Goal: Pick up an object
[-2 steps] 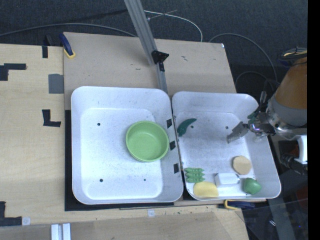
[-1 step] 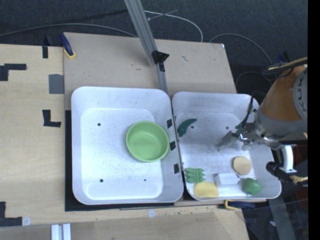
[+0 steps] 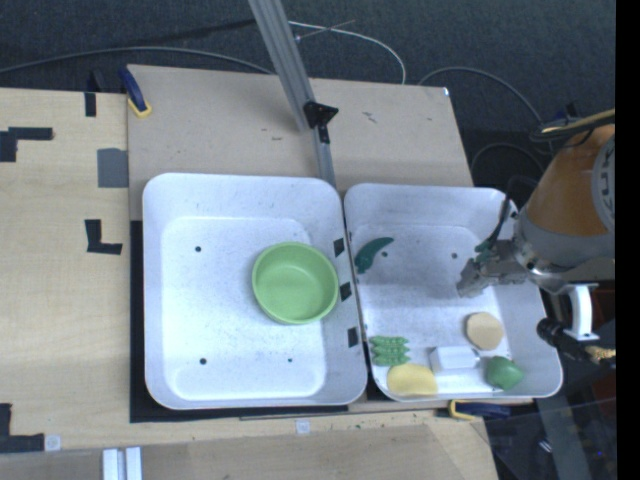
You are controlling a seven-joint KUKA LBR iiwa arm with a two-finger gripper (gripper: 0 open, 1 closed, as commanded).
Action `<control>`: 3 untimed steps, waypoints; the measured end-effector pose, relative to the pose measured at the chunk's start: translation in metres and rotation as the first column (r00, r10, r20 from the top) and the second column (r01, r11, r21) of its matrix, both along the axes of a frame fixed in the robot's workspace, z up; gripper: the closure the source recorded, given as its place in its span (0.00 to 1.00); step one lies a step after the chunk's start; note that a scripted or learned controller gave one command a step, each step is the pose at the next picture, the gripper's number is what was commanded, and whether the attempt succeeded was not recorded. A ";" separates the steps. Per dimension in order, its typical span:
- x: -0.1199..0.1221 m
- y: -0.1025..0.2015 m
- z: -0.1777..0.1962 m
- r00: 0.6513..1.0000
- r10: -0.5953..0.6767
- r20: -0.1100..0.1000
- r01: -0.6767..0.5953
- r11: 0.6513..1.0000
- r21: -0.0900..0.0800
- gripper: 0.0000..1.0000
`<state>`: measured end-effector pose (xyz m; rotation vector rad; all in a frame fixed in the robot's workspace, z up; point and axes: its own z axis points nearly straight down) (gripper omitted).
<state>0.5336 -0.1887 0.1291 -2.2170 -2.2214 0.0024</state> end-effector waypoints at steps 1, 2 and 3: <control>-0.005 0.001 0.061 1.000 -0.001 0.008 0.001 1.000 -0.003 1.00; -0.009 0.004 0.105 1.000 0.000 0.007 0.000 1.000 -0.003 1.00; -0.008 0.004 0.122 1.000 0.000 0.004 0.000 1.000 -0.002 1.00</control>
